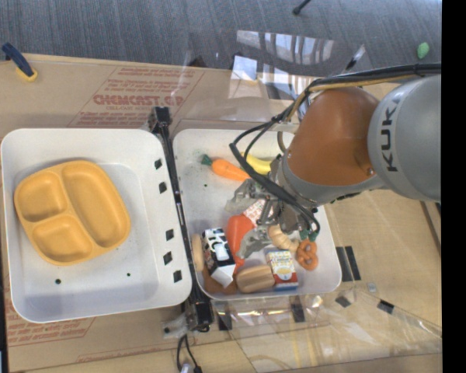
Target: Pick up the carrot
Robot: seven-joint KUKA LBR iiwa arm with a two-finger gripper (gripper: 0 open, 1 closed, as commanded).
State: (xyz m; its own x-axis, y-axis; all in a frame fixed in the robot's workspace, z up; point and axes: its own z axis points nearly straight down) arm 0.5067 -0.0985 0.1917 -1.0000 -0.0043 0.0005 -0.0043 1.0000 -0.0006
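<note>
The carrot, orange with a small green top, lies at the back of the right bin, its tip pointing right toward a yellow banana. My gripper hangs low over the middle of that bin, in front of and to the right of the carrot and apart from it. It is down among the pile of toy food, just right of an orange-red piece. The arm's orange band and grey wrist hide the bin's right rear part.
Near the right bin's front lie a black-and-white toy, a bread roll, a small carton and a pretzel. The left bin holds a yellow divided tray.
</note>
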